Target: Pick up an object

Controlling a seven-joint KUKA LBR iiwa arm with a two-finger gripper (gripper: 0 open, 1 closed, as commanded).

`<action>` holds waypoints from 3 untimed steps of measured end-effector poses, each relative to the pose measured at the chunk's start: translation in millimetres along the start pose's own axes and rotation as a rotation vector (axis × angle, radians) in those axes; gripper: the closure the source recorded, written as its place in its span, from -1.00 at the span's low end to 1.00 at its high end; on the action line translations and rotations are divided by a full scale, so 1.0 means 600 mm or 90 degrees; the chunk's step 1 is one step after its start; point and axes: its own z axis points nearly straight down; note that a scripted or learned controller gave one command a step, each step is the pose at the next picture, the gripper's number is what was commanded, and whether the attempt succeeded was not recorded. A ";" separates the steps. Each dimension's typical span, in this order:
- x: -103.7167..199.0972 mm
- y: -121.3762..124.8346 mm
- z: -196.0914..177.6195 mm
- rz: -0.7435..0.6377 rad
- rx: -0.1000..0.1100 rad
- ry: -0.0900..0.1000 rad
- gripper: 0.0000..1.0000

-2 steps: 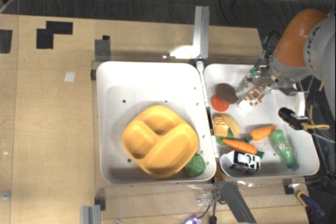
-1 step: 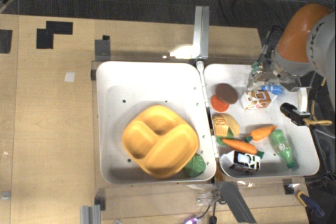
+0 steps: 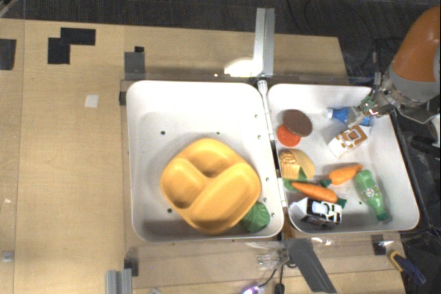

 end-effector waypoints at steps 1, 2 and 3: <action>-0.009 0.030 0.064 0.151 0.001 0.001 1.00; 0.062 0.042 0.064 0.235 0.000 0.001 1.00; -0.017 0.064 0.065 0.153 0.002 0.001 1.00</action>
